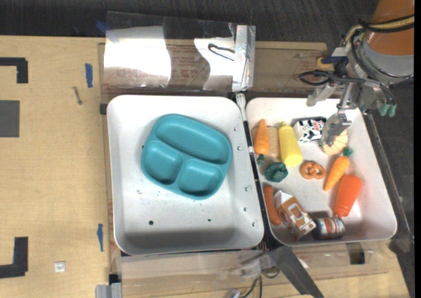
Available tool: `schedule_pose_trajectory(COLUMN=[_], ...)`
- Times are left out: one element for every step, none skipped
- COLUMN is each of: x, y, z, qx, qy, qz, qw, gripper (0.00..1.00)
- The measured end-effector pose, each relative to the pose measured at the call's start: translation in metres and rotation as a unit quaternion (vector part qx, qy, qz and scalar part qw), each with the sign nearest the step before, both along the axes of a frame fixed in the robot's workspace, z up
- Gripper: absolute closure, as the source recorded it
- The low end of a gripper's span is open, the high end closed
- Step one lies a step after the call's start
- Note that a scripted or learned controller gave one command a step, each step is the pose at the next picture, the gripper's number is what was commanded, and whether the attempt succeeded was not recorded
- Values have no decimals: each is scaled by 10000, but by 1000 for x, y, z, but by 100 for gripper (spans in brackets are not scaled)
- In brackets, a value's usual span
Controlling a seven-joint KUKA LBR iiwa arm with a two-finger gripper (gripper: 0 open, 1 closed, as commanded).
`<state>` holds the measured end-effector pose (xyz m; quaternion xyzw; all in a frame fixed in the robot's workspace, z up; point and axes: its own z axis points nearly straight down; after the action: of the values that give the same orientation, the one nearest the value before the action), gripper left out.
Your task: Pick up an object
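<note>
Gripper sits low over the back of the right bin, arm entering from the right. Fingertips are down at a pale round item just beside a black-and-white patterned piece. Cannot tell from this angle how wide the tool stands or whether anything is caught in it.

Candidate objects crowd the right bin: yellow corn, two carrots, pretzel, green lump, a can at the front. Left bin carries a teal divided tray.

Judgement: these look like toy foods, so light and stiff, smooth plastic, likely slippery. Pale item is small and rounded; take it across its widest middle. Neighbours lie close, so a nudge could shift them
</note>
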<state>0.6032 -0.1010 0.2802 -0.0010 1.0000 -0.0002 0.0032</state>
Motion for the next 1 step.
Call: schedule_pose_trajectory(x=[-45], y=[-5], z=[-147], qx=[10], qy=[54], qz=[238], qw=[9997], gripper=[0])
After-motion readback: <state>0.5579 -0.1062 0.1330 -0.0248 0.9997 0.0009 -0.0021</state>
